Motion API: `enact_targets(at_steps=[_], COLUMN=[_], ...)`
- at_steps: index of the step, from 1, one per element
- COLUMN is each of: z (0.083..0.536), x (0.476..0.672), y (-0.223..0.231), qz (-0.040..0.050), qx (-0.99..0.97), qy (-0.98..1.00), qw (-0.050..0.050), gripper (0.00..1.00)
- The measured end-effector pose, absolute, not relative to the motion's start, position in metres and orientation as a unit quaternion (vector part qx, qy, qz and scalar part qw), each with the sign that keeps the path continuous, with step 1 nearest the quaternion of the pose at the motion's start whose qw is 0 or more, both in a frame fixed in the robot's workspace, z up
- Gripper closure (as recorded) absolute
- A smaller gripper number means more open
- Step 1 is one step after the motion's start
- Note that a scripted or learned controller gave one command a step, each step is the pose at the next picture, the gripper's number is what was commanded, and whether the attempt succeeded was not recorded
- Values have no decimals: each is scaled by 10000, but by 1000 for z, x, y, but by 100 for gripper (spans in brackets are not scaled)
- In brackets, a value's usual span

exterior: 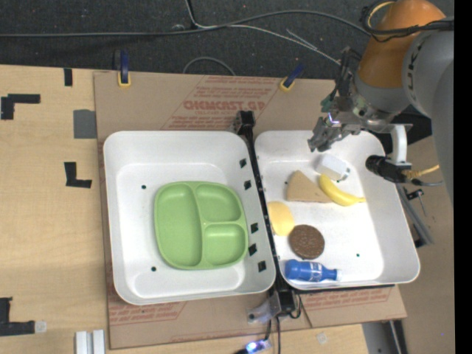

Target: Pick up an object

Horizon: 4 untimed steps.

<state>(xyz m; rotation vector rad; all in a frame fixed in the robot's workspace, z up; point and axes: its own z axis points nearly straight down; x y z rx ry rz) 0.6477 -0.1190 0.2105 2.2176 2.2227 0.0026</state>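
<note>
My gripper [323, 139] hangs over the back of the right bin [391, 268], pointing down and to the left. Just in front of it lies a small white object [333, 168], a short way apart from it. A yellow banana [341, 193] and a tan wedge [304, 188] lie side by side near the bin's middle. Further forward are a pale yellow round piece [280, 217], a brown disc [306, 241] and a blue bottle [310, 272] lying on its side at the front wall.
The left bin [125, 198] holds a green divided plate [200, 224]. A black divider [252, 190] with clips runs between the bins. The grey arm with its orange band [402, 32] reaches in from the upper right. Cables cross the dark floor behind.
</note>
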Motion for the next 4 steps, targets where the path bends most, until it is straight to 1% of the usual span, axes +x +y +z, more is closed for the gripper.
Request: enact_targets(at_steps=[1, 2, 4], z=[273, 265, 226], x=[654, 661, 645], y=[-118, -61, 34], qz=[15, -2, -12], qx=[7065, 7050, 7052], qy=[7077, 7092, 7090], qw=[23, -7, -16], gripper=[100, 100, 100])
